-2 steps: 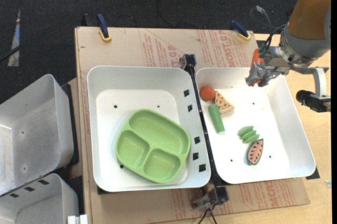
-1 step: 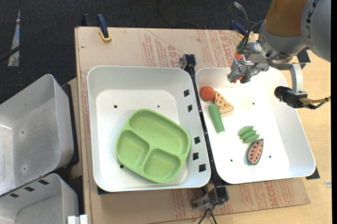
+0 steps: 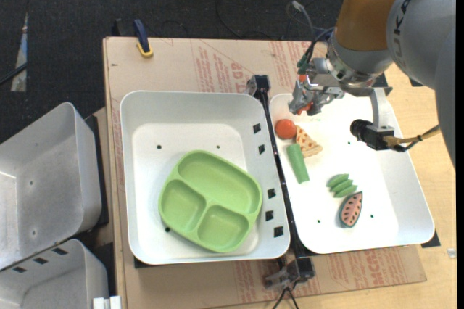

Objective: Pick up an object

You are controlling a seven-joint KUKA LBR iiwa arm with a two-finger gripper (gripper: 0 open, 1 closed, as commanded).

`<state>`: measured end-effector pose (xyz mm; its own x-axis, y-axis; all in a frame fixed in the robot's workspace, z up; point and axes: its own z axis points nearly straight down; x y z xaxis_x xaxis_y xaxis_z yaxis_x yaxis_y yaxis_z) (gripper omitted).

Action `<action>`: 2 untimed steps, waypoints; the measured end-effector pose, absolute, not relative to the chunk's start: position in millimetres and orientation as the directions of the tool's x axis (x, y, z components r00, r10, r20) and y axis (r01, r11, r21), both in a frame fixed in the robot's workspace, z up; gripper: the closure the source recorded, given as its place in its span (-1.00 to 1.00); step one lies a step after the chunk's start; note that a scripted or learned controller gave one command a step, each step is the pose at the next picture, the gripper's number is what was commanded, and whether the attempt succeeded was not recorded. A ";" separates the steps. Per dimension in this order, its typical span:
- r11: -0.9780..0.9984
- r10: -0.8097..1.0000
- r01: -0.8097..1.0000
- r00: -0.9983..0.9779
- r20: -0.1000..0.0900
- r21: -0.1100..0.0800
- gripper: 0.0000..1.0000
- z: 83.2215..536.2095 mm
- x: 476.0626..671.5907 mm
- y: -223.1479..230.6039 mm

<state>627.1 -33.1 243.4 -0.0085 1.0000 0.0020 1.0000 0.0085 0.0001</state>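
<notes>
The right bin [image 3: 388,177] holds a red tomato [image 3: 285,128], a pizza slice [image 3: 309,143], a green stick-shaped piece [image 3: 297,163], a green pea pod [image 3: 339,184] and a watermelon slice [image 3: 351,209]. My gripper [image 3: 305,103] hangs over the bin's far left corner, just above and right of the tomato and beyond the pizza slice. Its tips are small and dark against the bin. The grey arm with its orange band [image 3: 373,3] reaches in from the upper right.
The left bin [image 3: 145,126] holds a light green divided plate [image 3: 210,200]. A black divider [image 3: 275,170] runs between the bins. A black fitting with a cable [image 3: 371,133] juts from the arm over the right bin. Grey tubs [image 3: 43,177] stand at the left.
</notes>
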 end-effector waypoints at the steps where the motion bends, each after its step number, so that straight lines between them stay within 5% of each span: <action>1: 0.008 1.000 1.000 -0.008 0.001 0.001 1.00 248.2 631.4 17.6; 2: 0.009 1.000 1.000 -0.009 0.002 0.002 1.00 250.4 646.2 75.0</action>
